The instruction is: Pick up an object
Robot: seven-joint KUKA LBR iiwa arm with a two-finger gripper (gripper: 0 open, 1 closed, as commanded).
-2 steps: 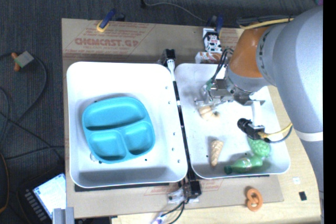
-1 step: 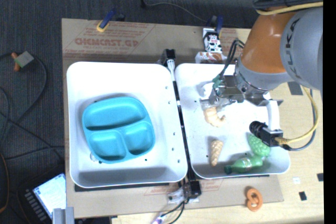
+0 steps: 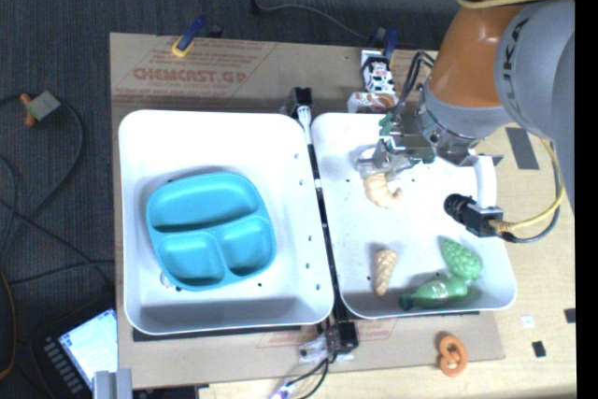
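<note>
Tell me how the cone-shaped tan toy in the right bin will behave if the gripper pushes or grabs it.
The cone-shaped toy lies on its side, so a push would probably roll it in a curve. Its taper may let it slip from the fingers.

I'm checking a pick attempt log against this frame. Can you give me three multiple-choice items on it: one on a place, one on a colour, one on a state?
1. Where does the divided tray lie?
A. In the left bin
B. In the right bin
C. On the bench in front of the bins

2. What colour is the divided tray?
A. Red
B. Light blue
C. Yellow

3. How does the green toy stand to the gripper?
A. Lifted between the gripper's fingers
B. Lying on the right bin's floor, apart from the gripper
C. Resting on the divided tray

Answers:
1. A: the tray sits on the floor of the left bin.
2. B: its three compartments are all light blue.
3. B: it lies in the near corner of the right bin, while the gripper is over the far part.
</note>
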